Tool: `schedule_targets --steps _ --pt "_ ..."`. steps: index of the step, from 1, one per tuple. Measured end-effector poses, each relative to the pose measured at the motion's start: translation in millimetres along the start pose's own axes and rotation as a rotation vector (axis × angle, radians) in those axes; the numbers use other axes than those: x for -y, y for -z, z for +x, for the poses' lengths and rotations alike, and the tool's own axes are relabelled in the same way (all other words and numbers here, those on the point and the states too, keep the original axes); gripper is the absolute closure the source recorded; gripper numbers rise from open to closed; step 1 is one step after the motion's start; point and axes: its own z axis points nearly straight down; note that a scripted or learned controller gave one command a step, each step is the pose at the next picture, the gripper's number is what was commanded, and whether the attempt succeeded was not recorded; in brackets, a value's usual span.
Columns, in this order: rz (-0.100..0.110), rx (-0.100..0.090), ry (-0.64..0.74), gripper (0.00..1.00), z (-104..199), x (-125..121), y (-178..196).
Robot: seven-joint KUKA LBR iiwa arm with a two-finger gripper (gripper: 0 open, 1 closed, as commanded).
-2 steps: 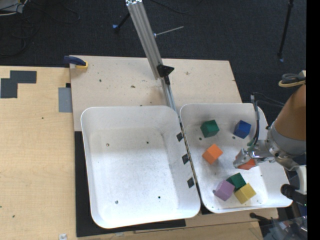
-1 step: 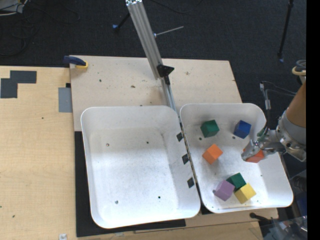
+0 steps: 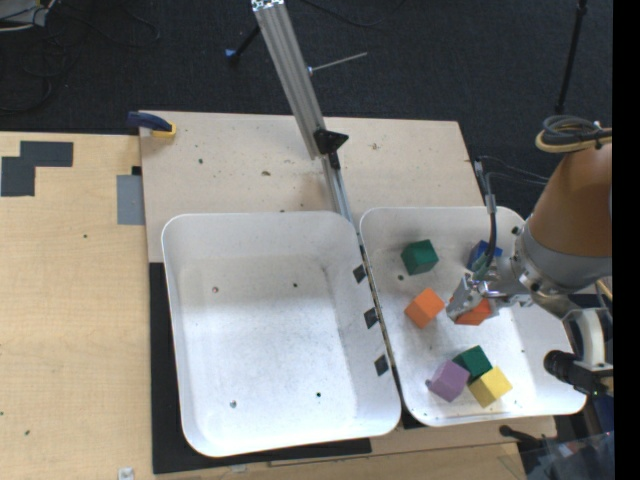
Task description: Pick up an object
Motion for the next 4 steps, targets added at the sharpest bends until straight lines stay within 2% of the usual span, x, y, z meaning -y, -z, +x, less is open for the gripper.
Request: schedule_targets --steps 1,2,4 --pt "0.002 0.001 -0.001 1.00 47.4 -2.3 -6.5" --pt "-0.001 0.001 0.001 1.00 108.1 -3.8 4.0" --pt "0.001 0.002 -0.001 1.00 196.2 -14.3 16.2"
